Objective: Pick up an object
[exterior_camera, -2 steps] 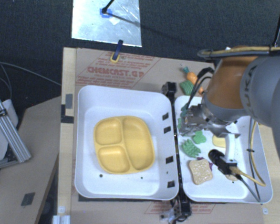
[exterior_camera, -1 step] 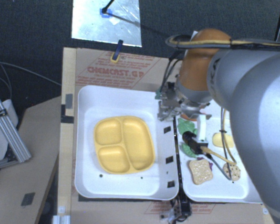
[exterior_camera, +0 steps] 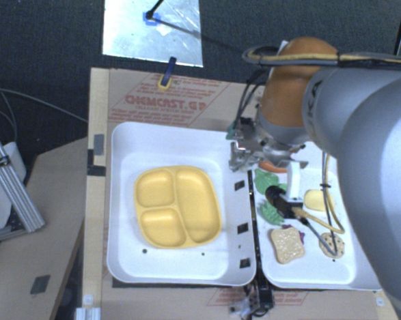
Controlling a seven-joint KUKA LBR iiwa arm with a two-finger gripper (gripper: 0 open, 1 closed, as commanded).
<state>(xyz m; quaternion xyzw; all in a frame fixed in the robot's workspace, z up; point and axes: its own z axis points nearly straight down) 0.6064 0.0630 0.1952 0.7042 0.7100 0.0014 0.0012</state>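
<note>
Over the near-centre corner of the right-hand bin (exterior_camera: pixel 315 279), seen from the overhead camera, the claw (exterior_camera: pixel 259 156) hangs under the grey arm's orange-banded wrist, close to the wall shared by the two bins. Its body hides the tips, so I cannot tell whether it is open or closed, and nothing can be seen gripped in it. Just beside the claw, a little lower in the view, lies an orange-red piece (exterior_camera: pixel 274 166), with a green leafy piece (exterior_camera: pixel 272 213) further down from it. Well below the claw sit a toast slice (exterior_camera: pixel 287 245) and, beside that, a round cookie (exterior_camera: pixel 333 246). A pale yellow piece (exterior_camera: pixel 315 199) lies off to the claw's lower right. Across the wall, to the claw's lower left, a yellow divided plate (exterior_camera: pixel 178 205) rests in the left-hand bin (exterior_camera: pixel 118 184).
</note>
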